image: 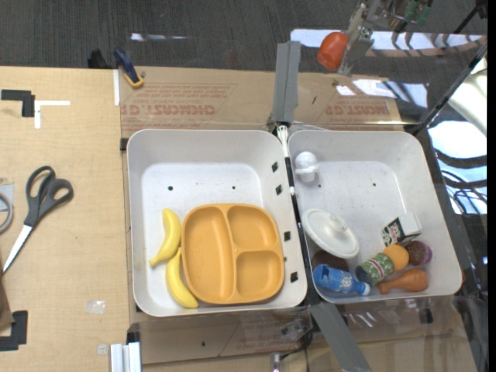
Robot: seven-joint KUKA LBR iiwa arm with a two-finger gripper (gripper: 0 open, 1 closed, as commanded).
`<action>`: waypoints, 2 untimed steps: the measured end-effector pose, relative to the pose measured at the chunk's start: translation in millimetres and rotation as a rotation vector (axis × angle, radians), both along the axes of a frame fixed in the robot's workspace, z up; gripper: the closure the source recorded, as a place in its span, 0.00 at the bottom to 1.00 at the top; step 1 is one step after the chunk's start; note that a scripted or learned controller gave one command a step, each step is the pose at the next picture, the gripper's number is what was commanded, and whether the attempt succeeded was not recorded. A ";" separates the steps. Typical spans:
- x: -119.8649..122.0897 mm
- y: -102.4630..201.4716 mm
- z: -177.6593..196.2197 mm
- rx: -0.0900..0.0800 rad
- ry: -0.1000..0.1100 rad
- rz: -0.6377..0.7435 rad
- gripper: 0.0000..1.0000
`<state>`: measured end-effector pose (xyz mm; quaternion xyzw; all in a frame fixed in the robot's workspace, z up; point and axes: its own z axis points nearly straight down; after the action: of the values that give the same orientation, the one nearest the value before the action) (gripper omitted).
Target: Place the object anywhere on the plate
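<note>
A yellow-orange plate (232,254) with three compartments lies in the left bin (147,169), toward its front. My gripper (346,51) hangs high over the back edge of the bench, beyond the right bin (418,161). It is shut on a round red-orange object (333,49), which sticks out to the left of the fingertips. Gripper and object are well behind and to the right of the plate, with nothing under them but cardboard.
Two bananas (169,242) lie against the plate's left side. The right bin holds a white lid (332,232), a small white piece (306,165), a blue bottle (338,281), a green can (377,268) and several toy foods. Scissors (39,200) lie on the bench at left.
</note>
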<state>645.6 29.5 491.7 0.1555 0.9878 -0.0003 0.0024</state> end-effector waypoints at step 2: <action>11.2 -34.2 0.4 -0.001 -0.001 0.832 1.00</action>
<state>656.8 -4.7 492.1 -0.2568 0.9665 0.0001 0.0029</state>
